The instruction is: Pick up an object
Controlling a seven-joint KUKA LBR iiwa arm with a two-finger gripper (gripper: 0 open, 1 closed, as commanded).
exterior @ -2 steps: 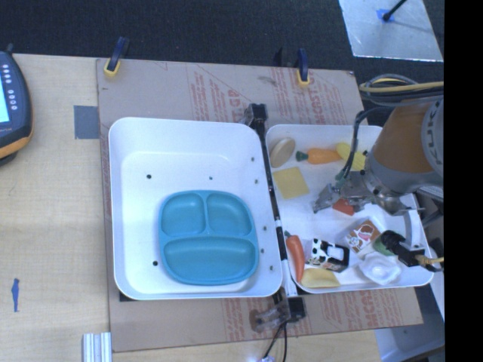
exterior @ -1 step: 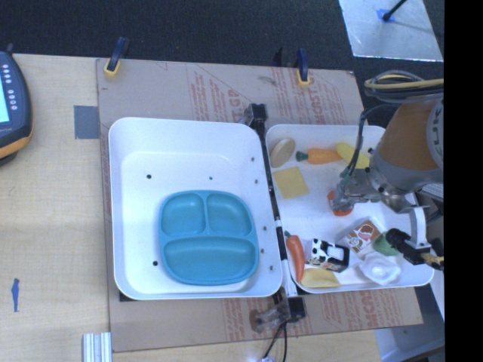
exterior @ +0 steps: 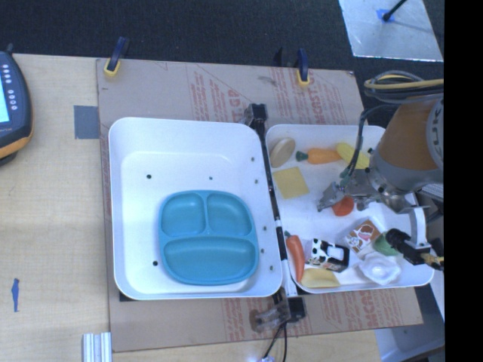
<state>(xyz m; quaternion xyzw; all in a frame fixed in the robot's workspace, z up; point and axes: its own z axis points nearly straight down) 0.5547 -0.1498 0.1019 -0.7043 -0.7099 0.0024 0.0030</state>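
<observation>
Red obj [exterior: 344, 207] under gripper [exterior: 333, 199], rt bin [exterior: 423, 279]; axis unclear.

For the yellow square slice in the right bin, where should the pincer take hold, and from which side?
Probably from straight above, closing across two opposite edges of the yellow square slice. It lies flat on the right bin floor, so only its thin edges offer purchase. Bare floor shows around it, with the bin wall close on its left, so the front and back edges look freer.

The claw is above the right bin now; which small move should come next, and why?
Probably lower the claw a little straight down. It sits right beside a small red item in the right bin, with no item visibly held, so a short descent would likely put the item in its reach.
</observation>
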